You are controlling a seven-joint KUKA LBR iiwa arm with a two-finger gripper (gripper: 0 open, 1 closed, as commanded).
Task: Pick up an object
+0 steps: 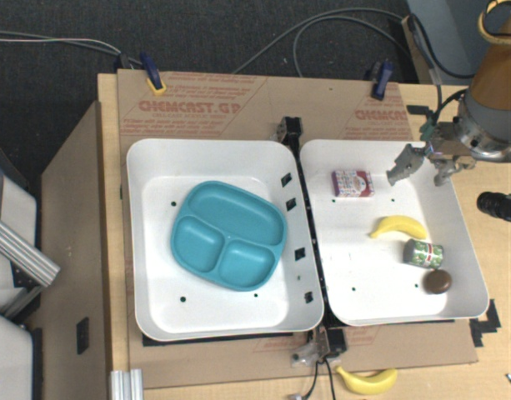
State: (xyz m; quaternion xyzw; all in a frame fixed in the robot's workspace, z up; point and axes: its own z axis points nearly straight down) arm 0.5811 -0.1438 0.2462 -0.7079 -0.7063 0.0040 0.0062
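Note:
My gripper (423, 168) hangs over the far right part of the right bin (355, 302), open, with nothing between its fingers. In that bin lie a small pink and white packet (352, 183) at the back, a yellow banana (398, 227) in the middle, a green can (423, 254) on its side just right of the banana, and a small brown round object (437, 282) near the front right corner. The gripper is to the right of the packet and above the banana, touching neither.
The left bin (155, 307) holds a teal divided plate (228, 235). A second banana (370, 379) lies outside the bins on the cardboard at the front. Clamps (153, 77) hold the cardboard at the back. Cables run behind the bench.

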